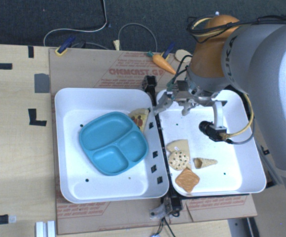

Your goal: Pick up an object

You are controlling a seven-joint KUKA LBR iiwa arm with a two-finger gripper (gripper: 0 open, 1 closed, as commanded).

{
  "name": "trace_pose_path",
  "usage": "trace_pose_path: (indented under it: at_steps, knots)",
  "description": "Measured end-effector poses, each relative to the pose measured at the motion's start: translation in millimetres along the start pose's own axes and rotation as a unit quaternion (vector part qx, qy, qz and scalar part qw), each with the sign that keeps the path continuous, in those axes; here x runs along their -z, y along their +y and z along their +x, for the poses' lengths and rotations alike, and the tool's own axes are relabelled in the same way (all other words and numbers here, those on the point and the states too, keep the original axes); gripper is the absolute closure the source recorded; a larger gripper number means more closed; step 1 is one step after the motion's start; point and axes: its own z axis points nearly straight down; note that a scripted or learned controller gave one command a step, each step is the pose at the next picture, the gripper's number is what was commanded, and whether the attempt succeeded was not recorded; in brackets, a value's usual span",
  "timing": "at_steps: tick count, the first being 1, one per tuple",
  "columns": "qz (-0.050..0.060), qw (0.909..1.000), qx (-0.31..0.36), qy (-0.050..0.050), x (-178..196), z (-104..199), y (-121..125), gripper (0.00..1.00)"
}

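Here the arm (241, 58) reached in from the right, its gripper (187, 100) hanging over the far left corner of the right bin (241, 177), near the wall shared with the left bin (66, 147). Whether it was released or clenched could not be told. A cookie (178, 158), a cracker (187, 180) and a cone (204, 162) lay near that bin's near left corner. A blue plate (113, 142) filled the left bin's middle, a food piece (139, 116) touching its far right edge.
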Motion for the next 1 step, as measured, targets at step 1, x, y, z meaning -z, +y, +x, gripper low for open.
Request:
trace_pose_path:
  at_steps: [1]
  knots:
    - [0.004, 1.0, -0.003, 0.0, -6.5, -31.2, -53.8, 0.0]
